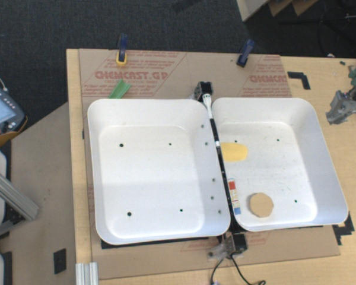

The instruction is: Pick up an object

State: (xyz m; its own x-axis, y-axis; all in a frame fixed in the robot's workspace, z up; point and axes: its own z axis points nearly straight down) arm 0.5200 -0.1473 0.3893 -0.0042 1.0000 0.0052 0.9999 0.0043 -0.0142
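The right bin [308, 120] holds three things. A yellow lump [234, 152] lies against its left wall, about halfway down. A flat round tan disc [261, 205] rests near its front edge. A small white strip with red and blue marks [234, 197] lies along the left wall, just left of the disc.
The left bin [107, 117] sits beside the right one, with a black divider strip [216, 147] between them. On the cardboard bench top are a green piece [119, 89], two clamps [122, 51] [245, 52] at the back edge, and a grey metal piece [343, 107] at the right edge.
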